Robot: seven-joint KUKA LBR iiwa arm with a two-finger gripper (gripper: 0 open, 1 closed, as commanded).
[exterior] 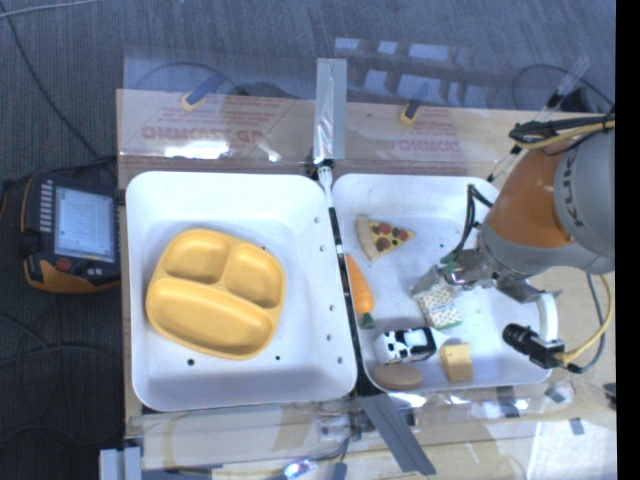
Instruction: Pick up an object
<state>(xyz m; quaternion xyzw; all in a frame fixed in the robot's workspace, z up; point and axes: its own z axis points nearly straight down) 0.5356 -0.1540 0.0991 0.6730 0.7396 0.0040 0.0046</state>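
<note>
Gripper (452, 273) low in the right bin (500, 193), over the speckled green packet (440, 306): the reach-and-grasp step, with nothing seen held.

Whether the gripper is open or closed cannot be told, since the wrist hides it; its tip sits at the packet's upper edge, so the packet looks the likely target, and the next move would call for a short descent and a firm close on it before lifting. Taking the packet as landmark: a pizza slice (383, 236) lies above and left of it, a carrot (359, 288) stands along the bin wall to its left, a black-and-white cow toy (405, 344) and a brown disc (400, 376) lie below-left, and a yellow block (457, 361) just below. The left bin (160, 193), well to its left, holds a yellow divided plate (215, 290).
</note>
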